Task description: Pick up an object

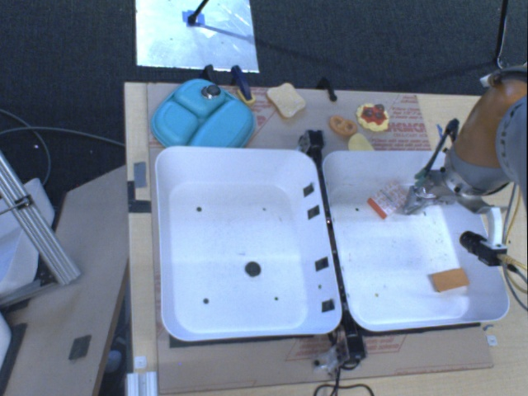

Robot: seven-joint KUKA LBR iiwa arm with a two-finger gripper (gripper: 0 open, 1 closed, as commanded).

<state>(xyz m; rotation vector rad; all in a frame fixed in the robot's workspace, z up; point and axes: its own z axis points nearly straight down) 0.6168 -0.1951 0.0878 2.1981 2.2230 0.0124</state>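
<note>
Where the fingers [410, 205] reach, a red packet [384, 202] lies beside.

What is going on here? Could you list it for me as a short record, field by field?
Bins: two shallow white bins side by side, left bin and right bin
Arm: reaches in from the right, gripper low over the right bin
Near gripper: small red and white packet, just left of it
Also in right bin: orange block, near the front right corner
In left bin: small dark round object
Behind bins: blue compartment tray, toast slice
</note>
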